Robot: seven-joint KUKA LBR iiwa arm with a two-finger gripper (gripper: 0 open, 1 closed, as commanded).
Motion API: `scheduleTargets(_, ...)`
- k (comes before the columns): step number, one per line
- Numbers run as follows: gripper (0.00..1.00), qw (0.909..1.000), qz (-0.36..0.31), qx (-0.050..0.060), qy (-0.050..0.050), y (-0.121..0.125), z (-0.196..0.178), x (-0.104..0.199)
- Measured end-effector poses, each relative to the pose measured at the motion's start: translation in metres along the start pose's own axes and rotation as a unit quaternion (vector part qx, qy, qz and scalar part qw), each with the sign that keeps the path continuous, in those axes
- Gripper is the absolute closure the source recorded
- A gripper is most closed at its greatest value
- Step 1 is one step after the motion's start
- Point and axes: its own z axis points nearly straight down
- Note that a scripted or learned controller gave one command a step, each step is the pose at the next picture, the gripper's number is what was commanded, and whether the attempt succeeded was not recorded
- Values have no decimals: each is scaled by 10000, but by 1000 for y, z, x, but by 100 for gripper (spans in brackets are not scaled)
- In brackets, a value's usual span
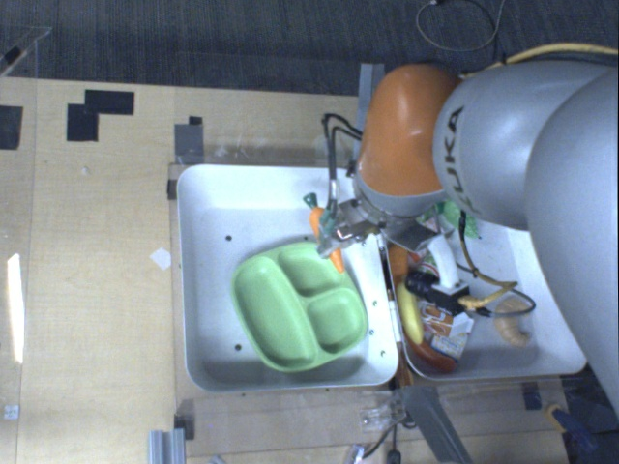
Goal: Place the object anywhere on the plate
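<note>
A green three-compartment plate (295,309) lies in the left white bin (208,259). An orange toy carrot (317,221) with a green top hangs tilted over the plate's upper right rim. Its lower tip reaches toward the plate's top compartment. My gripper (336,230) sits at the carrot's middle, shut on it, with orange showing on both sides of the fingers. The wrist and its orange band hide the area just right of the carrot.
The right bin (551,356) holds a yellow banana (411,319), a printed packet (450,334), a red item (437,361), a beige object (514,330) and something green (455,217). The divider between the bins (389,288) runs just right of the plate.
</note>
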Motion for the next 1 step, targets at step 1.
scheduleTargets(1,0,10000,4,-2,-1,0,0,-1)
